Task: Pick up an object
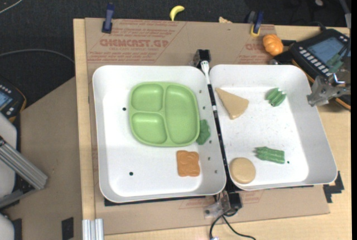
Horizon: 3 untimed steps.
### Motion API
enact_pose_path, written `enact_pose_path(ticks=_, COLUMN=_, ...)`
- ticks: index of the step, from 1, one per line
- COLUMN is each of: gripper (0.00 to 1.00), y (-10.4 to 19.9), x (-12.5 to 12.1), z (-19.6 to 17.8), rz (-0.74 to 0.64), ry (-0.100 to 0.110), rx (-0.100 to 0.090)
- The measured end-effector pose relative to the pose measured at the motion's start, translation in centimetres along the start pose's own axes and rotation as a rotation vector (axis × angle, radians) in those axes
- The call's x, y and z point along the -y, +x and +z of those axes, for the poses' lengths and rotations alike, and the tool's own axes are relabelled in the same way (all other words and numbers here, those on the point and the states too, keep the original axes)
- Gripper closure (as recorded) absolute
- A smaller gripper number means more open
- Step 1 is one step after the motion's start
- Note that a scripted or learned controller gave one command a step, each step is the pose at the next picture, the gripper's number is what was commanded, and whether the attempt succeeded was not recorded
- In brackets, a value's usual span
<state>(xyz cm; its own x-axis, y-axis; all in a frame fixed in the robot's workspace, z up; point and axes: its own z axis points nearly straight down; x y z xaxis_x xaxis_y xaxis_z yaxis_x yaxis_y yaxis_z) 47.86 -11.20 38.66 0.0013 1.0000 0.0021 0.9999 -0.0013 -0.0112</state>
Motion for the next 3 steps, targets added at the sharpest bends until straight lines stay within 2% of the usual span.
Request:
enact_pose_path(ticks=1, gripper=1.00, y=9.3, x=-0.1, z=-6.1, rz=-0.013, ry=-0.020, rx=0.000)
enact_pose_path(ticks=2, gripper=1.00, y=11.2, x=0.1, z=-15.4, rz=-0.005, ry=-0.026, rx=0.001)
enact_pose_path(ticks=3, gripper=1.00, y=11.0, x=0.1, z=-4.4, rz=0.001, ry=0.000, rx=0.002)
